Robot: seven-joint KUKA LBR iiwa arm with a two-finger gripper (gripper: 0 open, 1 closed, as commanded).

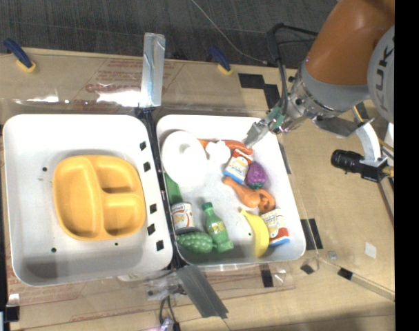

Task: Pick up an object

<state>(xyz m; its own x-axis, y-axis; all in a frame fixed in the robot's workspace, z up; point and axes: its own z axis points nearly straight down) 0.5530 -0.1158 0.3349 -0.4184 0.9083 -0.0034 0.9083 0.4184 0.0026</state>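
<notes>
The right bin (295,205) holds several toy foods: a white plate (183,157), a red-orange piece (228,145), a small labelled can (237,165), a purple grape bunch (256,175), an orange drumstick-shaped piece (251,196), a yellow banana (258,234), a second can (277,227), a green bottle (215,227), a bumpy green piece (195,242) and a third can (183,216). My gripper (253,136) hangs over the bin's far right corner, just above the red-orange piece. I see nothing held in it.
The left bin (23,143) holds a yellow divided tray (99,195). A dark green bottle (172,189) leans along the right bin's left wall. A foil-taped post (152,67) stands behind the divider between the bins. The arm's orange band (351,29) looms at the top right.
</notes>
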